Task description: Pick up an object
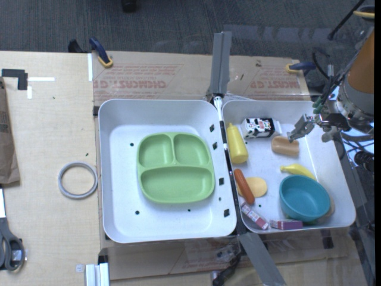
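My gripper hangs over the back right of the right bin, open, with nothing between its fingers. Just left of and below it lies a tan bread-like piece. A black-and-white carton sits at the back of the bin, and a yellow bottle lies along the left wall. Toward the front are a banana, a teal bowl, a red sausage, a yellow-orange disc and a purple bar.
The left bin holds a green divided plate. A tape ring and scissors lie on the bench at the left. A grey post stands behind the bins. Cables hang at the right.
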### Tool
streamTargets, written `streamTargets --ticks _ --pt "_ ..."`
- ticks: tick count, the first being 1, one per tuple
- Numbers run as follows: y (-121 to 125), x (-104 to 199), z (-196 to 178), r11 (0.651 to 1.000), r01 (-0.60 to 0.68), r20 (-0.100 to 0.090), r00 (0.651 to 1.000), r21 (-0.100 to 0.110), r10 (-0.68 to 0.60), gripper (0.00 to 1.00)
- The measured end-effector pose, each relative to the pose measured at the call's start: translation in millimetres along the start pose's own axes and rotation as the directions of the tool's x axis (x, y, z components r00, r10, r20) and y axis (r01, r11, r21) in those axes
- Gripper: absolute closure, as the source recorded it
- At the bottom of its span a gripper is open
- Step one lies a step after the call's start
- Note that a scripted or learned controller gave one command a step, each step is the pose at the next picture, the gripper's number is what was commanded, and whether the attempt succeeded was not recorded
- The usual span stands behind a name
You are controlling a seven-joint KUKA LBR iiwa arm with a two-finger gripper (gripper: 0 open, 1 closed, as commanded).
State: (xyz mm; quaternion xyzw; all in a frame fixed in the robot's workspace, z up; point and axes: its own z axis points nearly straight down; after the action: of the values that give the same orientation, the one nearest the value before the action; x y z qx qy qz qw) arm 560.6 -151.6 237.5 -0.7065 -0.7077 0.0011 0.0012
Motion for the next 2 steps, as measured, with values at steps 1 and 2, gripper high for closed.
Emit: streamTargets --ticks 1,2 --pt "-38.0 11.7 -103.2 0.999 0.041 0.002 0.999 -0.002 -0.041 0.0" --pt "-26.5 -51.7 -40.2 0.929 0.37 0.001 0.929 -0.001 -0.37 0.0"
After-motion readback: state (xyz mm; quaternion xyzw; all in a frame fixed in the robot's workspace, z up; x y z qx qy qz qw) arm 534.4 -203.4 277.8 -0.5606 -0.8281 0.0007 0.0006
